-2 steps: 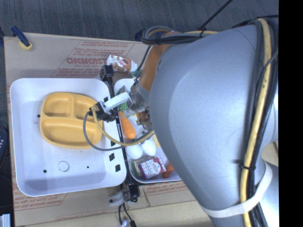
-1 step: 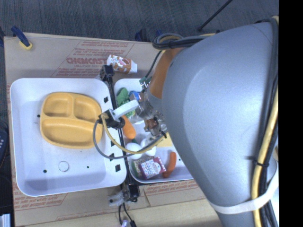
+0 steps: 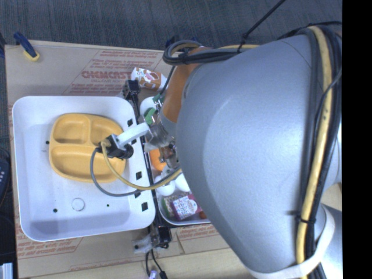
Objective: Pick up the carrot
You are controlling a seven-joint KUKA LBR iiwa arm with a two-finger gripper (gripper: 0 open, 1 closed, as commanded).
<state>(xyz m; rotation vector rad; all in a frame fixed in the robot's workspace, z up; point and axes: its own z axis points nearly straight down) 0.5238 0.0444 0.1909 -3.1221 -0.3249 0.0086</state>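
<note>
Orange and largely covered by the grey arm (image 3: 250, 156), the carrot (image 3: 156, 161) lies at the left edge of the right bin (image 3: 172, 220), near the centre of the frame. The gripper (image 3: 160, 139) is just above it, and I cannot tell how wide it stands. A yellow divided plate (image 3: 75, 144) sits in the left bin (image 3: 35, 214), and a red packet (image 3: 182, 206) shows lower in the right bin.

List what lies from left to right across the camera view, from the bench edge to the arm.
Blue clamp → yellow divided plate in the left bin → carrot → red packet → grey arm.
</note>
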